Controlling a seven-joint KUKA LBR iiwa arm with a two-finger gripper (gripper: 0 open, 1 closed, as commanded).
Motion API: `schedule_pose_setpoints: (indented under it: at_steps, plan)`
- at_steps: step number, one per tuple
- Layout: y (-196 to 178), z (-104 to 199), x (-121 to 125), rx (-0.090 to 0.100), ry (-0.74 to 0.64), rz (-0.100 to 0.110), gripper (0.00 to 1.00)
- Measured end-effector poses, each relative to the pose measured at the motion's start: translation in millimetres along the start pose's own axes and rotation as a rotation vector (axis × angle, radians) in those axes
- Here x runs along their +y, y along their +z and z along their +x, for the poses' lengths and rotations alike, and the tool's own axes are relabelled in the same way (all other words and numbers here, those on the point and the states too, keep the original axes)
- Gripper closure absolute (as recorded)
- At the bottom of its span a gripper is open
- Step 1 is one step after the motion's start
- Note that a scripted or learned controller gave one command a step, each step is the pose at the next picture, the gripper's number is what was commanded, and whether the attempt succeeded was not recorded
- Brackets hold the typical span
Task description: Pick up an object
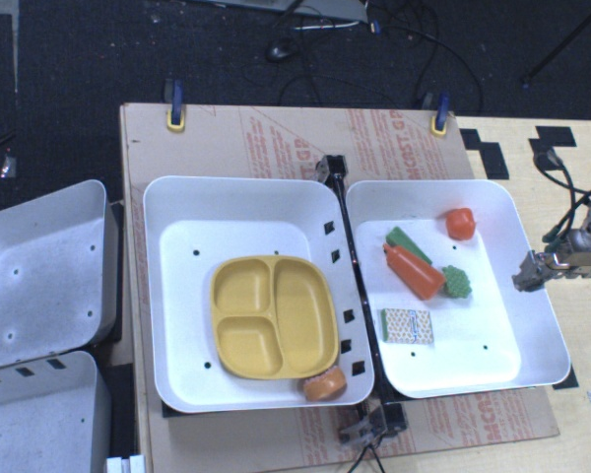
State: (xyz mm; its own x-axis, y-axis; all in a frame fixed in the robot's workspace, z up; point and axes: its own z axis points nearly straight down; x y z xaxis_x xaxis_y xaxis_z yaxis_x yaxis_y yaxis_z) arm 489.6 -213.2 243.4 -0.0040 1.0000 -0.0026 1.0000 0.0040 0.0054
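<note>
the gripper (534, 272) sits at the outer right edge of the right bin (532, 254), low over its rim; from here i cannot tell how it is set, and nothing shows in its hold. just to its left in that bin lie a green broccoli piece (457, 282) and an orange carrot (414, 270), touching. a small red tomato (460, 223) rests up and left of it, a printed packet (407, 325) down and left. far left, a yellow divided plate (274, 315) fills the other bin (177, 264).
</note>
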Motion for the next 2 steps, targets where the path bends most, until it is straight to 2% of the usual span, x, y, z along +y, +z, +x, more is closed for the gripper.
schedule_pose_setpoints:
  at_steps: [1,2]
  plan:
    - [-15,0,1,0.001,0.001,0.003,1.0]
    - [-1,51,8,0.004,-0.004,0.006,1.0]
